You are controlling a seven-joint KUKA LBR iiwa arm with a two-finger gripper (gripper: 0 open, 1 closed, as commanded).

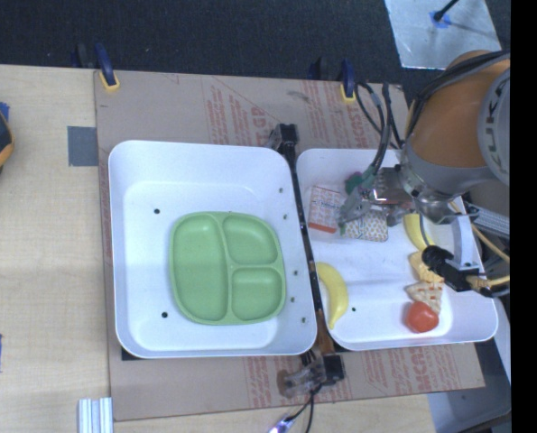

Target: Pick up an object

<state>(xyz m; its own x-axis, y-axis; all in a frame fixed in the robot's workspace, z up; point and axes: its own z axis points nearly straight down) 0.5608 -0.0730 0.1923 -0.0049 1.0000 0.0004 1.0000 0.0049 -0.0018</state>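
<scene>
Camera view: green plate [226, 266] in left bin [133, 174], banana [332, 291] in right bin [376, 332].

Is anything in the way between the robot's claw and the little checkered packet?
No, nothing visible is. The gripper is low in the right bin, right at the checkered packet. The banana, the tomato and the red-and-white packet all lie off to the sides.

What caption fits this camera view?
Arm's gripper low in the right bin among food items; green tray in the left bin.
</scene>
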